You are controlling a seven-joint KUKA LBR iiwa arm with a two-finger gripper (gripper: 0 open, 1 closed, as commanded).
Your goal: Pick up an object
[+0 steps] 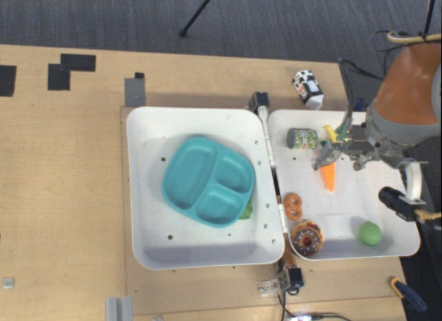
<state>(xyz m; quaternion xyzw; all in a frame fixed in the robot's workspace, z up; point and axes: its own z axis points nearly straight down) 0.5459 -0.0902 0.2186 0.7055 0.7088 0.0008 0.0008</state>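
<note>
The right bin [387,247] holds an orange carrot [329,177], a green can [302,138], a small yellow piece [331,133], a pretzel [293,206], a chocolate donut [306,238] and a green ball [371,233]. My gripper [329,152] reaches in from the right and hangs just over the carrot's upper end, between the can and the carrot. The gripper body hides its tips, and I see nothing lifted from the bin floor.
The left bin [148,244] holds a teal divided plate [209,180] with a bit of green [246,210] under its right edge. A black-and-white carton [308,88] lies on the bench behind the right bin. A clamp [260,102] sits where the bins meet.
</note>
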